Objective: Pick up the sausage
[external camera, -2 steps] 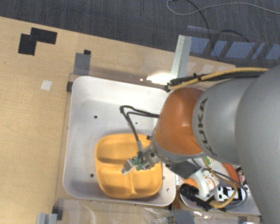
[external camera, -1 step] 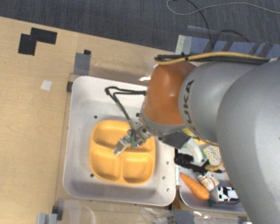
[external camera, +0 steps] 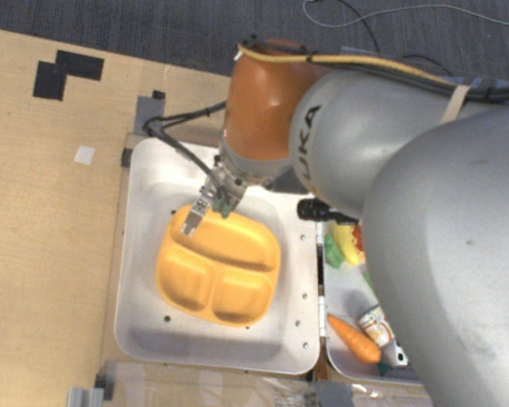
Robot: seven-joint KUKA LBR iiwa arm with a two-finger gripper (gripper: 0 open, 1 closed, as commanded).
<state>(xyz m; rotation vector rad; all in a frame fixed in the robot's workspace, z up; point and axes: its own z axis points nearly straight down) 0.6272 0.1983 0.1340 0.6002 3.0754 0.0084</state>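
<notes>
Now fingers (external camera: pixel 204 211) over yellow tray (external camera: pixel 218 268), left bin (external camera: pixel 138 256)

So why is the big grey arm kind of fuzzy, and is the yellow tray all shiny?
In the camera view, the arm sits close to the lens, so it looks huge and soft-edged. The yellow tray looks sharper and shows pale shiny patches on its rims. The gripper casts a soft shadow on the white bin. The carrot is clear enough to recognise.
</notes>
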